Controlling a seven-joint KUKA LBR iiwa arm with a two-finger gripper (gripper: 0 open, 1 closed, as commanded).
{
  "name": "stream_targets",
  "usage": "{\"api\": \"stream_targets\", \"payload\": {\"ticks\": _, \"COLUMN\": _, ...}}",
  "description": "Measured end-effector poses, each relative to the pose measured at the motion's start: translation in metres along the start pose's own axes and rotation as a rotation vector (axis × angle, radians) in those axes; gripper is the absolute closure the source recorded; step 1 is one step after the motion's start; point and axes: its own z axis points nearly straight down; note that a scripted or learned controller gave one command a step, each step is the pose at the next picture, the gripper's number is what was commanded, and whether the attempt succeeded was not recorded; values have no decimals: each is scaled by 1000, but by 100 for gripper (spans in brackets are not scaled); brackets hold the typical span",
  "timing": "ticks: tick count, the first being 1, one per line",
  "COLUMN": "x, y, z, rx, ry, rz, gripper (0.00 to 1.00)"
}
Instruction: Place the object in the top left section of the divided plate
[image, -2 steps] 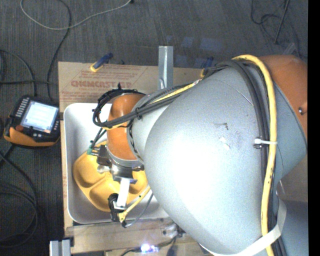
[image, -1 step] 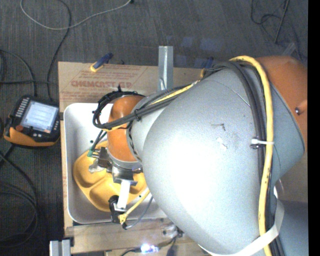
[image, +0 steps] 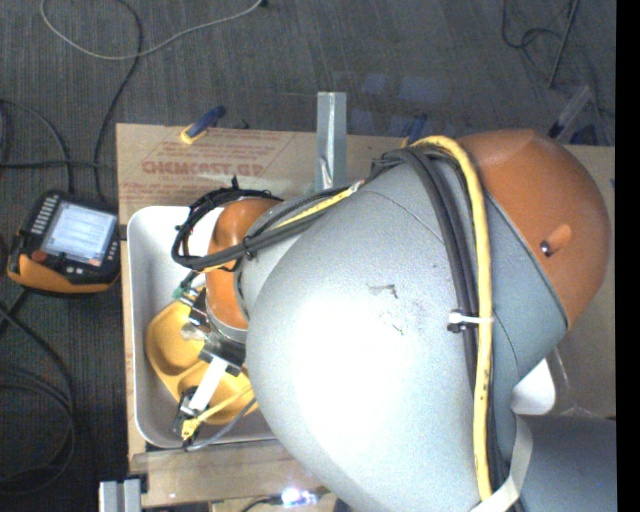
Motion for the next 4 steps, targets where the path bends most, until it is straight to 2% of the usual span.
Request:
{"api": "stream_targets", "payload": {"ticks": 1, "x": 1, "y": -12, "z": -94, "rx": 35, "ry": -18, "rz": -89, "gripper": 0}}
{"api": "stream_targets", "payload": {"ticks": 2, "x": 2, "y": -13, "z": -101, "rx": 37, "ry": -24, "rz": -93, "gripper": 100}}
{"api": "stream_targets", "payload": {"ticks": 3, "x": 12, "y": 54, "z": -146, "rx": 36, "ry": -16, "rz": -187, "gripper": 100}}
{"api": "stream_targets", "payload": {"ticks": 4, "x": -4, "y": 1, "z": -301, "rx": 35, "ry": -12, "rz": -238, "gripper": 100}}
